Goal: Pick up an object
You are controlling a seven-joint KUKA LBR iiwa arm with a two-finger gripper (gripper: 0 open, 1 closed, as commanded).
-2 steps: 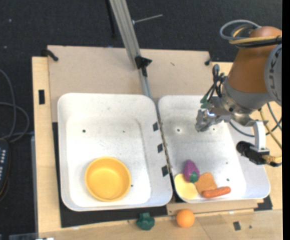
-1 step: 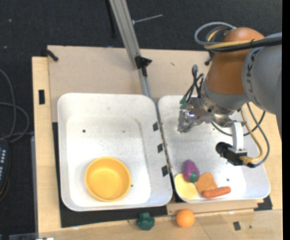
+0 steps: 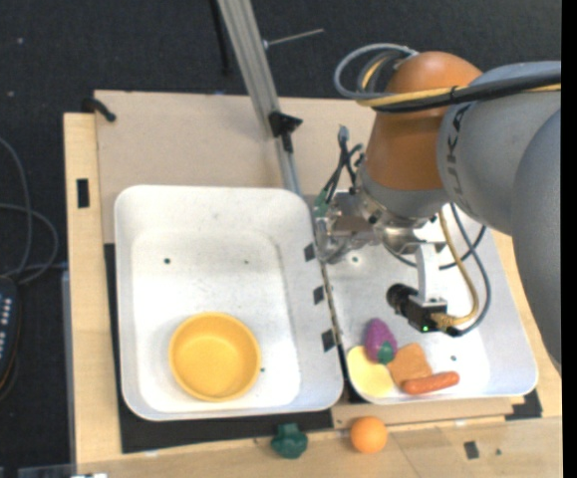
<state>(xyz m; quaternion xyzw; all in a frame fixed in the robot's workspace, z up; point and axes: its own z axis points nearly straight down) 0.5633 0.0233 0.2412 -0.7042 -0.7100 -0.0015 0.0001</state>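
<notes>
Gripper (image 3: pixel 346 235) hovering over right bin (image 3: pixel 502 352), clear of toys; finger state: cannot tell. Eyeing purple toy (image 3: pixel 378 338) at near-left corner: looking light, rigid, slick; grabbing across middle.

I count two white bins (image 3: pixel 139 217), one yellow bowl (image 3: pixel 214 356), one purple piece (image 3: pixel 378 339), one pale yellow piece (image 3: pixel 367 373), one orange chunk (image 3: pixel 409 363), one red-orange carrot-like stick (image 3: pixel 431 383), one orange ball (image 3: pixel 368 434) and one green toy (image 3: pixel 289 441).
</notes>
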